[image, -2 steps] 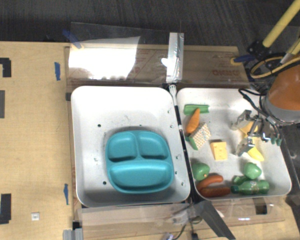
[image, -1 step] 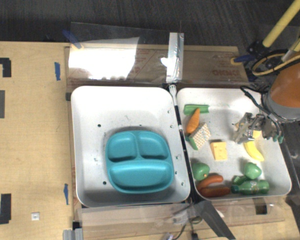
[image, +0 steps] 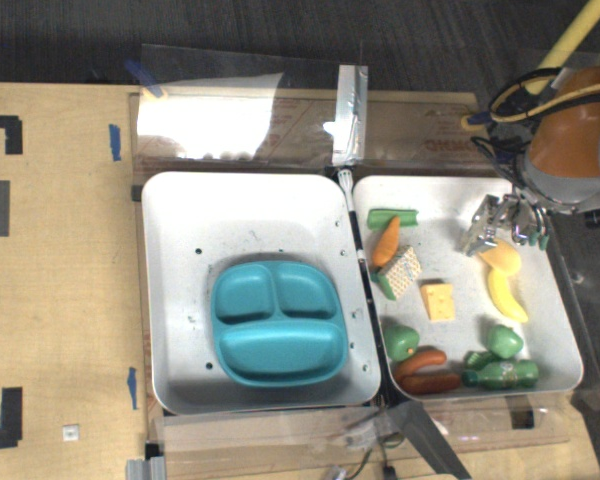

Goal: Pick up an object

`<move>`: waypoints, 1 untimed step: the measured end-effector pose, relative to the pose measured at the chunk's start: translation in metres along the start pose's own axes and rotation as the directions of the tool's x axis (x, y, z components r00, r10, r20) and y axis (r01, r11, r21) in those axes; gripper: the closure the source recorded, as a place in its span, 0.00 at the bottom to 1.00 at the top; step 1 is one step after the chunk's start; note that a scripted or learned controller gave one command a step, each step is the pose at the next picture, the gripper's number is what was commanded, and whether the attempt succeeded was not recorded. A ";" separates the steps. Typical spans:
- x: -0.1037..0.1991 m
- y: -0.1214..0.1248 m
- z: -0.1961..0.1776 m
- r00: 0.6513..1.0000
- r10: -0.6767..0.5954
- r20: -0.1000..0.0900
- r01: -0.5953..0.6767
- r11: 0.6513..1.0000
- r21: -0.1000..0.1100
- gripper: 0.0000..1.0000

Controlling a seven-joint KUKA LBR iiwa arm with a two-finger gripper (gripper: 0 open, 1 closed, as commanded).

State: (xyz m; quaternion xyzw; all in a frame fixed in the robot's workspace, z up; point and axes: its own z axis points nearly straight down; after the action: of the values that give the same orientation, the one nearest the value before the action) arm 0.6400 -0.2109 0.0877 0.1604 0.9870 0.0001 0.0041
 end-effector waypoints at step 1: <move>0.001 0.000 0.001 1.000 0.000 -0.002 0.000 1.000 0.000 0.00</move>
State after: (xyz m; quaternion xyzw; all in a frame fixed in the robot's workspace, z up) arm 0.6393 -0.2108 0.0867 0.1604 0.9870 0.0001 0.0030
